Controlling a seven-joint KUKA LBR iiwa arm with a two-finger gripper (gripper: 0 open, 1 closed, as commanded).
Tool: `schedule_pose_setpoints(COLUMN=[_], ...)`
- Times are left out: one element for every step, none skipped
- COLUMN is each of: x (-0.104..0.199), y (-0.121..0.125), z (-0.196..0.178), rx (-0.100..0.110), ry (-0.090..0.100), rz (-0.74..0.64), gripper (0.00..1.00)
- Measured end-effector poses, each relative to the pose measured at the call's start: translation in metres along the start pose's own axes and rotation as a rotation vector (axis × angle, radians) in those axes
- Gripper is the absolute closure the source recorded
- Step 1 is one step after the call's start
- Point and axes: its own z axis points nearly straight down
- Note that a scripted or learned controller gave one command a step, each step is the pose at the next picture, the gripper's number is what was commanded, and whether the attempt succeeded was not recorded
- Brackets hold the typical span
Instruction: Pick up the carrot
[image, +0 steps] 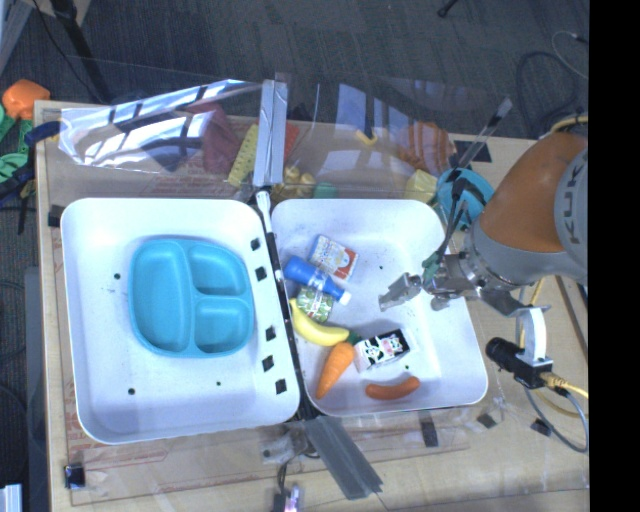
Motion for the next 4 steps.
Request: schedule_pose_setpoints(x=[0.085,0.084,0.086,0.028], y=[0.021,-0.024,-0.023,-0.023], z=[0.112,0.115,0.105,0.114], rx=[-0.005,-0.017,-0.017,-0.016], ry=[-0.002,-0.019,-0.015,-0.004], rz=[-0.185,-0.396,-0.403,-0.101], gripper=[0.0,0.0,1.0,1.0])
